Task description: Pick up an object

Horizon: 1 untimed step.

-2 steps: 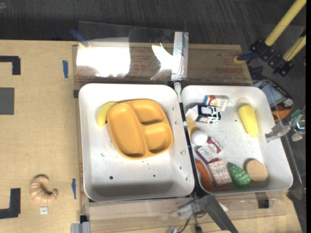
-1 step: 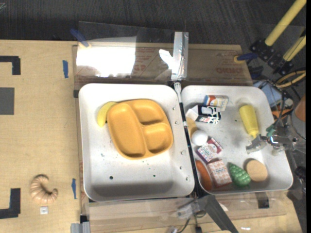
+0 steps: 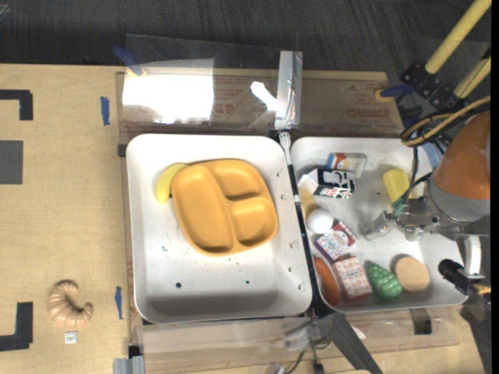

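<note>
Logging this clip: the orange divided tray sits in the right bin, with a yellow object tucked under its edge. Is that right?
Not quite. The camera view shows the orange divided tray in the left bin, not the right bin. The yellow object is indeed tucked under its edge.

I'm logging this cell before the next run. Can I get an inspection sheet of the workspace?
Surface: two white bins on a tan bench.
Job's things: right bin holds a white ball, green toy, tan puck, yellow block and small packets.
Clutter: orange divided tray in left bin; curled tan toy on bench.
Grippers: gripper low in right bin; jaws unclear.
Cables: black cables by arm.
Surroundings: dark carpet.
</note>
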{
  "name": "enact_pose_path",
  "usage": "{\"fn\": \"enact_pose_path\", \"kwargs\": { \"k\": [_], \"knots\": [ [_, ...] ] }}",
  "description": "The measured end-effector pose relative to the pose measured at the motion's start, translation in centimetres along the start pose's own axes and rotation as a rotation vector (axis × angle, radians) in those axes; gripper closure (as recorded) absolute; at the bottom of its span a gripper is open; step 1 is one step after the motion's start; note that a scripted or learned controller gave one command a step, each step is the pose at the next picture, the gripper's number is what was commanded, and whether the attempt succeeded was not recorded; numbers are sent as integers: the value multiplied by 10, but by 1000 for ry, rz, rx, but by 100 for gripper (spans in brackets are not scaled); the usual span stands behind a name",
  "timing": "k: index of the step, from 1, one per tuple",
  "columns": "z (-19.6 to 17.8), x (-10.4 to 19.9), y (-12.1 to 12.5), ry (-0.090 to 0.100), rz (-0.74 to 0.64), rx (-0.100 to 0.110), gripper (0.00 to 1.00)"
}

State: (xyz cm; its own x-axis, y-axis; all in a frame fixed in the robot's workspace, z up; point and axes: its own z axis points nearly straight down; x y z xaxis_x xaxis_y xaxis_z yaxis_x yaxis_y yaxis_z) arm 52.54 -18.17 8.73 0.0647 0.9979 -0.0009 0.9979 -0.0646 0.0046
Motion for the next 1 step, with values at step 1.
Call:
{"fn": "enact_pose_path", "kwargs": {
  "k": [1],
  "knots": [
    [0,55,58,1,215,-2,0]
  ]
}}
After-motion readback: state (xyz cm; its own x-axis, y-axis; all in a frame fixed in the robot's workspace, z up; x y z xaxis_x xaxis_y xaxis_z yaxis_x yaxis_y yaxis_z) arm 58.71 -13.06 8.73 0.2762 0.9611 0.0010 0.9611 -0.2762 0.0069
